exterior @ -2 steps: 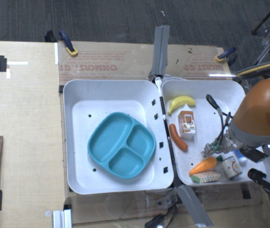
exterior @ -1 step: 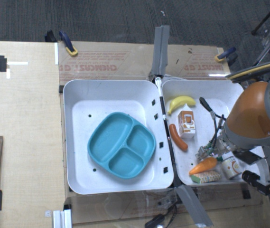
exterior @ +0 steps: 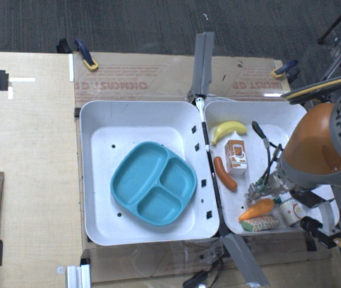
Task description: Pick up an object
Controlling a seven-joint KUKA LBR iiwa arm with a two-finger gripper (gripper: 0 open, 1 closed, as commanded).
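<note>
Reaching in from the right, the arm [exterior: 314,146] hangs over the right bin [exterior: 251,108], its orange band covering much of that bin's right half. The hand [exterior: 265,188] sits low near the bin's front, just above the carrot [exterior: 257,210]. Cables and the wrist crowd it, so I cannot tell how it is set, and nothing can be seen clamped in it.

Candidates for picking all lie in the right bin: a banana [exterior: 228,129] at the back, a small carton [exterior: 236,156] just in front of it, a sausage [exterior: 225,173] beside the carton toward the divider, then the carrot and a green block [exterior: 260,224] touching at the front wall, with a small bottle [exterior: 290,210] just to their right. The left bin [exterior: 92,161] carries a blue tray [exterior: 153,183] with three compartments, well apart from the arm.

The risk here is clutter. The carrot, block and bottle are packed close, so a descent could land on two things at once, or shove one against the front wall instead of straddling it. The carrot looks tapered and smooth and would probably squirt out of a grip set near its thin end. A loose cable near the hand could also snag the carton.
</note>
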